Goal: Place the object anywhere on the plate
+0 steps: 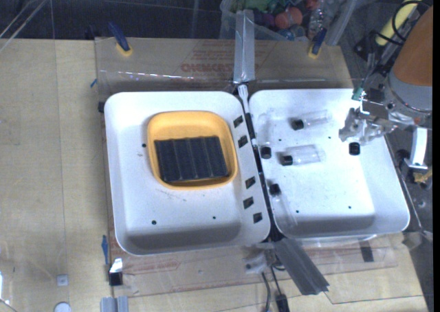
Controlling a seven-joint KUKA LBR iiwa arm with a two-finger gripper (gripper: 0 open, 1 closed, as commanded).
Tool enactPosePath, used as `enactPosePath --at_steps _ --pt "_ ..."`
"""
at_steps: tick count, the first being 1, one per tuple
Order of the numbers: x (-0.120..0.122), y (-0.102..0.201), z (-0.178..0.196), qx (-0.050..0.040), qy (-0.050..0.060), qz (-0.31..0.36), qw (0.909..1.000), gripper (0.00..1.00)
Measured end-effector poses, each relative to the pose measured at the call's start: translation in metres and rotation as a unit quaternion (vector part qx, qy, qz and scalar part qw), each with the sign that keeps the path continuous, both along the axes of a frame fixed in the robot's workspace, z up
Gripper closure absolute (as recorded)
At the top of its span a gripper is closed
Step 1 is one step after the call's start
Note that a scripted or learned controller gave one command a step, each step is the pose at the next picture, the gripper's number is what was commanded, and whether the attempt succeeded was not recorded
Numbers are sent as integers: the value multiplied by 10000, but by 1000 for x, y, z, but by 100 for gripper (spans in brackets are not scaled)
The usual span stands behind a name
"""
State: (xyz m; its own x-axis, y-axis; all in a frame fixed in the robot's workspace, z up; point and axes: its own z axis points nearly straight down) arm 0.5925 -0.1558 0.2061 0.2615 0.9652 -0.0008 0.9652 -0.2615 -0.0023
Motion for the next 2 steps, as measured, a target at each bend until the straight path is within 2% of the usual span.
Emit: enactPosePath --at_steps 1,2 --pt "0 0 0 0 -2 0 10000 0" --pt "20 -63 17 -12 -23 645 9979 0"
